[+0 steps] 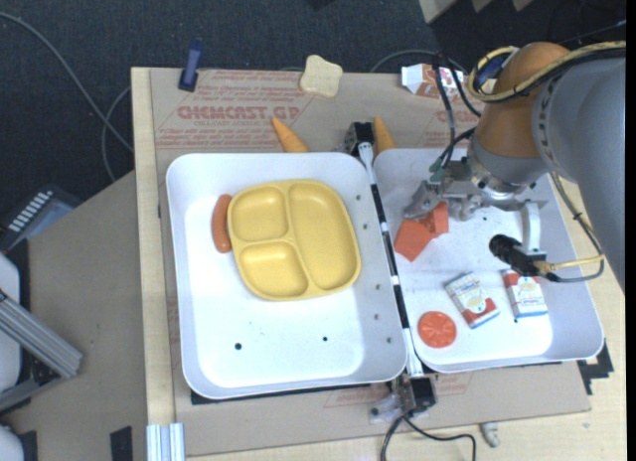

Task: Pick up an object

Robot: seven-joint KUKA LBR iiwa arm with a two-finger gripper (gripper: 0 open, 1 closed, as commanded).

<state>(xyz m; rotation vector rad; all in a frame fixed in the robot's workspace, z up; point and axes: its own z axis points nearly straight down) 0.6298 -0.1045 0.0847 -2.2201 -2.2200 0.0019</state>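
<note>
My gripper (pixel 438 197) hangs low over the upper left part of the right bin (pixel 568 335), under the arm's orange band. Directly below and touching or nearly touching it lies an orange-red block (pixel 415 236). I cannot make out whether the block is gripped. Also in the right bin are a red round disc (pixel 435 329) near the front and two small cartons (pixel 470 299) (pixel 528 296) to its right. The left bin (pixel 298 350) holds a yellow divided plate (pixel 293 237) with a red sausage (pixel 221 223) at its left rim.
Behind the bins, on the brown board, lie a bread slice (pixel 321 75), a carrot (pixel 288 135), a blue clip (pixel 190 65) and a small carton (pixel 433 78). A black clamp (pixel 360 137) sits where the bins meet. Cables run along the right bin's right side.
</note>
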